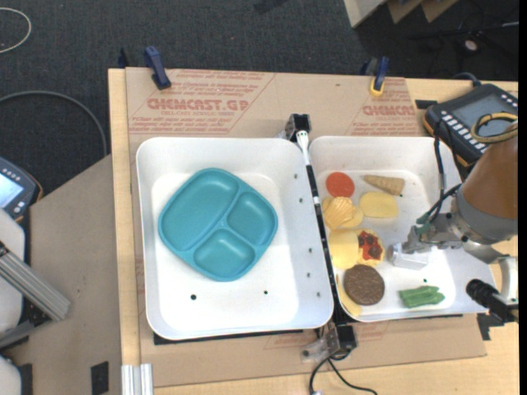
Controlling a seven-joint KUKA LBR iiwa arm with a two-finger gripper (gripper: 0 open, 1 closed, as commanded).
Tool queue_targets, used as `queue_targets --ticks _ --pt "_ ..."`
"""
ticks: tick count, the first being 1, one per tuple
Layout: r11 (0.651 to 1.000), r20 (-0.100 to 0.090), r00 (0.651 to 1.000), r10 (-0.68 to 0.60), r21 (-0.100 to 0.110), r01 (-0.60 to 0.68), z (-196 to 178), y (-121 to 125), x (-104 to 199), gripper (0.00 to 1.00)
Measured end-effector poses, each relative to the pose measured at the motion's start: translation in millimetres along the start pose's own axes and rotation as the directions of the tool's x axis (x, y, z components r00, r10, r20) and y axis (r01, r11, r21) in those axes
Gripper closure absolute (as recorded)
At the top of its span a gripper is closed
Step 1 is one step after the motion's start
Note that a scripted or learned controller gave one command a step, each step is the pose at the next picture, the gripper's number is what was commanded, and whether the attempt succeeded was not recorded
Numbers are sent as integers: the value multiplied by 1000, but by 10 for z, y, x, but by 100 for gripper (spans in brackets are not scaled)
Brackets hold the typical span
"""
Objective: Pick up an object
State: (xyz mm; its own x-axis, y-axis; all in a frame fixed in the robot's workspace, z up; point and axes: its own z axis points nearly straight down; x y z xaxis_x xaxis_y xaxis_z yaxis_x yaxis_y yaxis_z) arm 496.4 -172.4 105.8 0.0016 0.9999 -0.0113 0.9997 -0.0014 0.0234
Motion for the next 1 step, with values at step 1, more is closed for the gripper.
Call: queue_targets --ticks 1 --pt "1000 0 1000 2 -2 -2 0 3 -2 100"
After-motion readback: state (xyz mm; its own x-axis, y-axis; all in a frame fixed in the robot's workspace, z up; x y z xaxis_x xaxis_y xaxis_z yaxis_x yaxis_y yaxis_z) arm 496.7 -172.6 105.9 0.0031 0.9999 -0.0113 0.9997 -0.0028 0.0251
